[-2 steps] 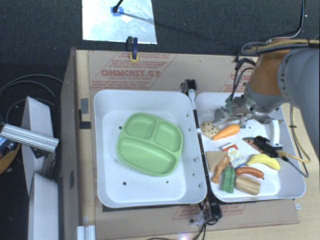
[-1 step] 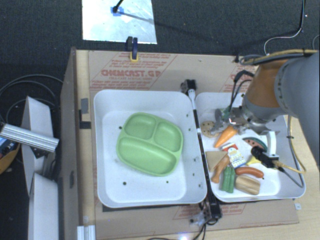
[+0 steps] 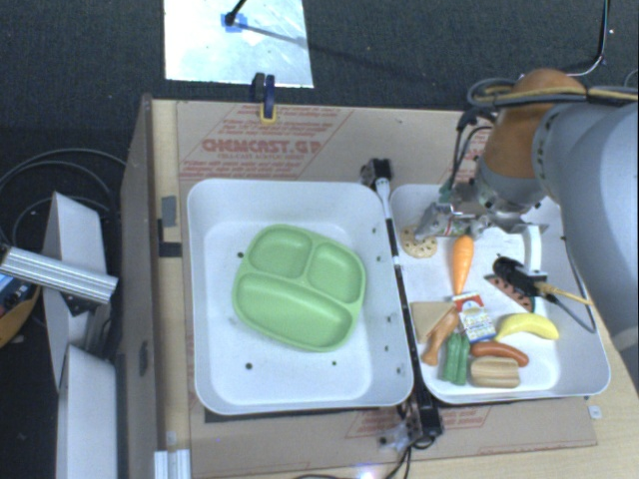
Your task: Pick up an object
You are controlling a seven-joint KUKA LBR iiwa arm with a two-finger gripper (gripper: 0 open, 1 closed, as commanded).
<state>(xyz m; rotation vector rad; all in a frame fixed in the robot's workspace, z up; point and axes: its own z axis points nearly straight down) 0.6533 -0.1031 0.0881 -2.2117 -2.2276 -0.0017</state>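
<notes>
Gripper (image 3: 446, 222) is down low at the far end of the right bin (image 3: 589, 369), and whether it is open or closed I cannot tell. The wrist and the big grey arm (image 3: 591, 193) hang right over it. Nothing can be seen held.

Closest candidates: a carrot (image 3: 461, 260) lies just on the near side of the gripper, its tip pointing up toward it, and a round cookie (image 3: 419, 243) sits just beside it, toward the divider between the bins. Whether the gripper touches either one is hard to say from this slant.

Farther from the gripper, at the bin's near end, it's crowded. A banana (image 3: 527, 325), a red sausage (image 3: 499, 351) and a bread roll (image 3: 494, 372) are packed together. A green cucumber (image 3: 455, 357) stands against a second orange piece (image 3: 438, 337), and a small printed packet (image 3: 477, 323) is wedged between that cluster and the carrot. The print is too small to read. A tan flat slice (image 3: 427, 313) lies partly under the orange piece.

Across the divider from the gripper, well apart, the left bin (image 3: 215, 372) carries a green divided plate (image 3: 298, 287). Both bins rest on a cardboard-covered worktop (image 3: 262, 144). The arm's bulk covers the right bin's far right corner.
</notes>
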